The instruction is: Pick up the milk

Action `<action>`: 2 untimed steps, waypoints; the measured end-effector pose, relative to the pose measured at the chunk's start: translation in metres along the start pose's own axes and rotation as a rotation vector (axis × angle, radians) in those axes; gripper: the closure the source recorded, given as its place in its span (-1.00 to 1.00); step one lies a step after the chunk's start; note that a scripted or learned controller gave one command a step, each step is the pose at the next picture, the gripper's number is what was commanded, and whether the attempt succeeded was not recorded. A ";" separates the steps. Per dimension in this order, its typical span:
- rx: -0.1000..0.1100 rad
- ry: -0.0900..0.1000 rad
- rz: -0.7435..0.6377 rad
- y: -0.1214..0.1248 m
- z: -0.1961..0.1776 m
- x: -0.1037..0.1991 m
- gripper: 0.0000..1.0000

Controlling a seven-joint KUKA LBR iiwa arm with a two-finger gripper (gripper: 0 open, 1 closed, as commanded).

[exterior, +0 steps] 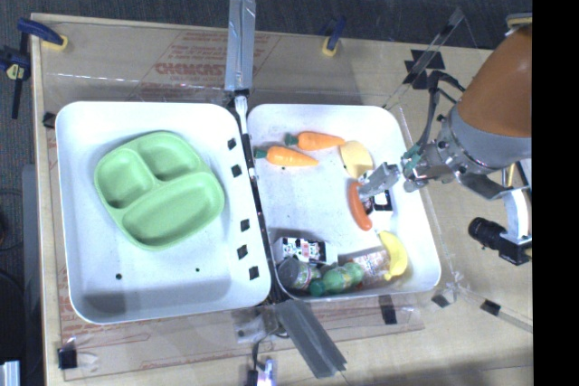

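Note:
The milk (301, 249) looks like a small white carton with black print. It lies at the front of the right bin (308, 117), next to a dark grey piece and a green item (333, 278). My gripper (374, 185) hangs over the right part of that bin, beside an orange-red sausage (359, 205) and just below a pale yellow piece (356, 157). It is up and to the right of the milk, well apart from it. The grey arm with its orange band (507, 86) reaches in from the right.
Two carrots (305, 149) lie at the back of the right bin. A banana (393, 253) and a clear wrapped item (366, 264) sit at its front right. The left bin (81, 285) holds a green divided plate (161, 187).

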State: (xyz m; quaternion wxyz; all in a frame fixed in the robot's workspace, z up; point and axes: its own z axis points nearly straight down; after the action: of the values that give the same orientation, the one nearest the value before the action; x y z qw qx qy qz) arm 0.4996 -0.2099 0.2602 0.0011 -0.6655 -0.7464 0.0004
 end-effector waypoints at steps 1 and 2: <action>-0.003 -0.002 -0.037 0.020 -0.010 -0.003 -1.00; 0.002 0.000 -0.068 0.053 0.031 -0.006 -1.00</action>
State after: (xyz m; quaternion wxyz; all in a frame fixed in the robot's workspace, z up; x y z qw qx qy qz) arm 0.5530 -0.2099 0.2291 0.0019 -0.6398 -0.7686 0.0010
